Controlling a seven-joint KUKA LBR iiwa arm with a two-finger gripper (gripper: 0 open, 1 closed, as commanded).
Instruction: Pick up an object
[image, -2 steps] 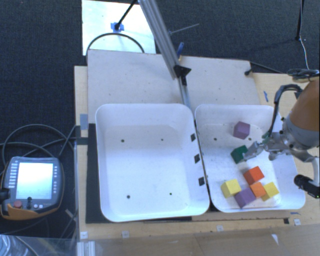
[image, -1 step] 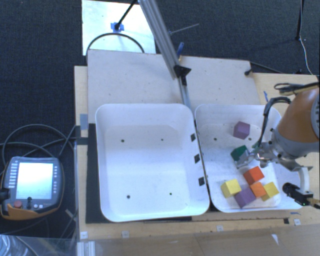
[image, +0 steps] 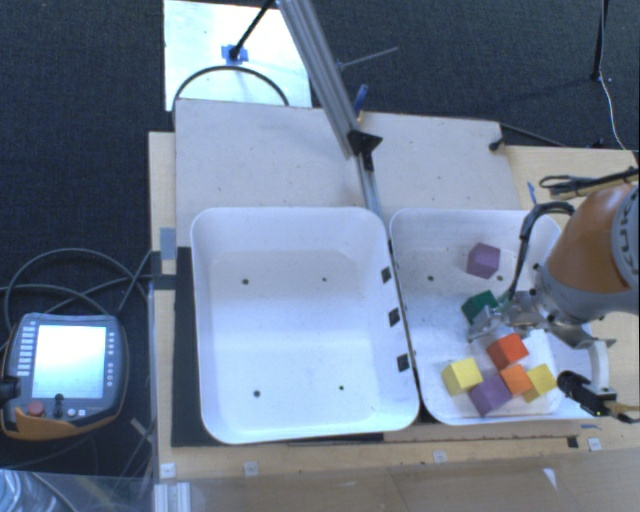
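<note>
Leftmost, off the bench: a teach pendant (image: 62, 375) with a lit screen, cable looped behind it. Next, the left bin (image: 300, 225), white and shallow, a few dark holes in its floor. A slanted metal pole (image: 325, 75) crosses the bench top toward the seam between bins.

Right bin (image: 425, 235) holds the blocks. Purple cube (image: 483, 260) sits alone toward the far wall, well apart from the rest. Dark green block (image: 478, 304) lies mid-bin, just beside the gripper (image: 490, 325). Near-side cluster, packed close: yellow cube (image: 462, 376), purple block (image: 490, 394), two orange blocks (image: 507, 350) and (image: 517, 378), small yellow block (image: 541, 381).

Gripper is low over the bin between the green block and the upper orange one; metal parts blur together, so whether the fingers are spread or closed cannot be told, and nothing is seen pinched between them. Arm (image: 590, 260) enters from the right, orange band above the wrist.

Handling judgement: blocks look like small rigid toy cubes, probably light, hard, not fragile, with flat faces that suit a two-finger pinch across opposite sides. Lone purple cube seems the easiest take, free on all sides. Clustered blocks leave little finger room; the green block is nearest but partly tucked under the gripper
</note>
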